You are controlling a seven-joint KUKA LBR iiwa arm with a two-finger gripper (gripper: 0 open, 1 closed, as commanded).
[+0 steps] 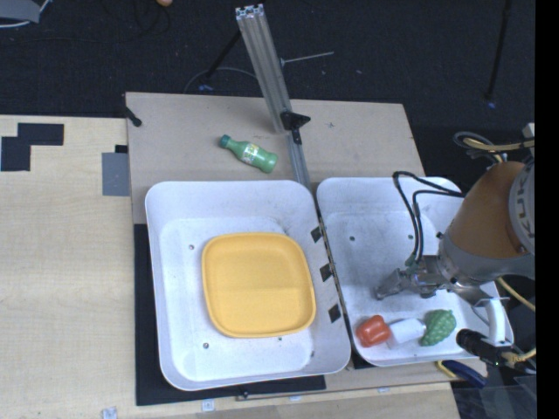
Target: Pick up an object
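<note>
In the right bin (367,208), near its front edge, three small objects lie in a row: a red pepper-like piece (373,330), a white block (406,330) and a green bumpy piece (438,326). My gripper (403,284) hangs low over the right bin, just behind and above these three, with the orange-banded arm (489,221) coming in from the right. I see nothing held in it. A yellow square plate (258,284) lies flat in the left bin (170,234).
A green bottle (249,153) lies on its side on the bench behind the left bin. A slanted aluminium post (271,68) rises behind the divider between the bins. Black cables (410,203) loop over the right bin's back.
</note>
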